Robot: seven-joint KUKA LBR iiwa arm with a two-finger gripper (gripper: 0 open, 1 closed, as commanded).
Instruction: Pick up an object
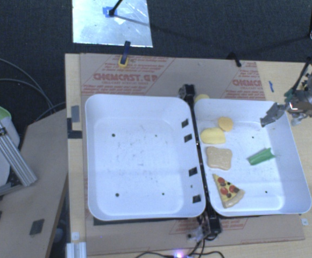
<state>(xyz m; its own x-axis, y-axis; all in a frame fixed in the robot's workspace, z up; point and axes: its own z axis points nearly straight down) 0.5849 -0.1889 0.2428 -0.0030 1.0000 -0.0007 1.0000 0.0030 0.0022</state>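
The arm's two-finger gripper [277, 113] hangs over the far right side of the right-hand shallow white bin [293, 160], reaching in from the right edge of the bench; one grey finger juts out to the left and down toward the bin floor, but from where I stand I cannot tell whether the jaws are apart or together, and nothing shows between them; it touches none of the toys. Below it and a little left lies a small green block [261, 156], tilted on the bin floor, near but apart from the gripper; further left, by the divider, a round orange-yellow piece [226, 124] sits just beside a pale yellow oval piece [213, 136]; under those lies a tan slice of toy bread [219, 158], and nearer the front a toy pizza wedge with red dots [228, 190]; a small yellowish object [201, 97] rests just outside the bin's far rim; the left-hand white bin [140, 160] lies alongside, touching the right one; both rest on a brown cardboard sheet [167, 71].
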